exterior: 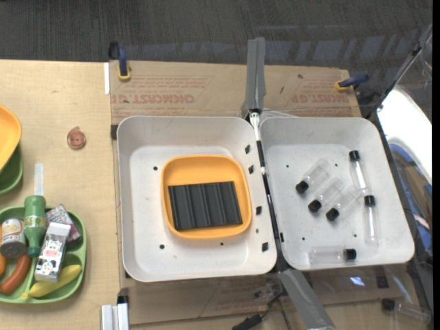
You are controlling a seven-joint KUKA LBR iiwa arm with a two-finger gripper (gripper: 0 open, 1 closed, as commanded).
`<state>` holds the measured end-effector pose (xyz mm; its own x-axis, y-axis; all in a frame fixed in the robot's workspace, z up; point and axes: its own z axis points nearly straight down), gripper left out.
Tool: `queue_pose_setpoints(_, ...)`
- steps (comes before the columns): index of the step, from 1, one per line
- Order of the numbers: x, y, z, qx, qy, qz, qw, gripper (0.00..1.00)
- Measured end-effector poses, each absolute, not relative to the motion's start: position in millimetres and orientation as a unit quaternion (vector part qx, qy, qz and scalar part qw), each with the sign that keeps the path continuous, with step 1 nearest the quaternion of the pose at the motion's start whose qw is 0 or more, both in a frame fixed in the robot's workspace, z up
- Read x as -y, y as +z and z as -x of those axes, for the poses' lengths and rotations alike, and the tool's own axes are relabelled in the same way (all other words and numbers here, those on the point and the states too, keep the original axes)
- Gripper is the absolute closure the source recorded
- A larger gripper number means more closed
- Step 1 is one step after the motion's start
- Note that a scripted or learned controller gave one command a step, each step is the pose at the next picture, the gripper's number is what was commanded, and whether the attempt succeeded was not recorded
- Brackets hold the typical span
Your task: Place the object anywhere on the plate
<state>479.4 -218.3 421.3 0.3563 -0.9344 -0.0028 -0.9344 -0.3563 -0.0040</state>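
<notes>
A yellow-orange plate [206, 165] lies in the middle of the left white bin [141, 205]. On the plate rests a dark grey ribbed rectangular block [207, 205], lying flat and covering most of the plate's floor. Several clear vials with black caps sit in the right white bin [388, 243]: one [313, 176] near the middle, one [356, 170] upright along the right side, one [330, 255] by the front wall.
A green tray [69, 280] with toy food and small bottles sits at the bench's front left. A yellow bowl [5, 139] pokes in at the left edge, with a small pink disc [76, 139] nearby. Cardboard [179, 91] with clamps lies under the bins.
</notes>
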Motion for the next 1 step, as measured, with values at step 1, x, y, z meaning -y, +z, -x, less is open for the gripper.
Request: queue_pose_setpoints(1, 207.9, 361.9, -478.7, -0.494, 0.0017, 0.869, 0.002, 0.00)
